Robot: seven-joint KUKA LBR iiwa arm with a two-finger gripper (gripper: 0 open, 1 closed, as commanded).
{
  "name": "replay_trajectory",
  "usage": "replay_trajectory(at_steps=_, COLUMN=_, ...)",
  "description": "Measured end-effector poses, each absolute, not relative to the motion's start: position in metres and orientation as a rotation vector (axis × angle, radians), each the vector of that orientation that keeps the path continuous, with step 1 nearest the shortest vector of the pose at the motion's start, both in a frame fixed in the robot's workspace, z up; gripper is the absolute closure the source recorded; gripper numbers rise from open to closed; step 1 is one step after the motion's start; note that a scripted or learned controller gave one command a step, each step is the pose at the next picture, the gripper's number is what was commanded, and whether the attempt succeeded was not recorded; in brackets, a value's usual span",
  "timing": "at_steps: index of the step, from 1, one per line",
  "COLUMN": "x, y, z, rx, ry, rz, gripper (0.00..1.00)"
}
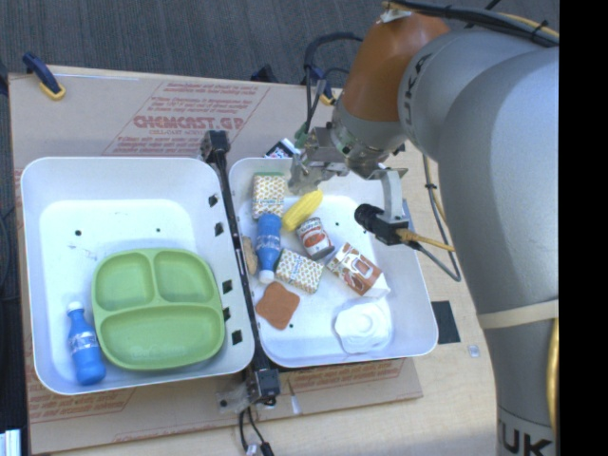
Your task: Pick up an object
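Fig.: bench w/ two white bins, seen from above at a slant. Left bin [57, 183]: blue bottle [84, 342] lying at approx. 7 o'clock, just beside a green three-compartment plate [157, 310] at 5 o'clock. Right bin [418, 297]: second blue bottle [268, 243] w/ white cap along the left wall, 9 o'clock; patterned box [269, 195] at 11 o'clock; brown wafer-like slab [277, 305] at 7 o'clock; second patterned box [300, 271] near ctr; yellow banana [302, 208] touching a small can [316, 238] below it; red-and-white carton [355, 269] at 3 o'clock; white lidded cup [362, 326] at 5 o'clock. Gripper [306, 164] at 12 o'clock, above the bin's rear edge, just over the banana; whether the jaws are apart or together cannot be told.
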State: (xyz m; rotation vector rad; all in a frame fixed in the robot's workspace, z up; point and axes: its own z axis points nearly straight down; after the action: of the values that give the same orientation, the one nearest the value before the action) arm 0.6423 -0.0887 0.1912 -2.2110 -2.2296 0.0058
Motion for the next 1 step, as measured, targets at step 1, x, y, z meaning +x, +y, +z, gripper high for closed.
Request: replay_trajectory(at_steps=1, x=0.5574, y=-0.1012, z=0.2306, rx=-2.213, ry=-2.228, rz=0.006, gripper=1.00)
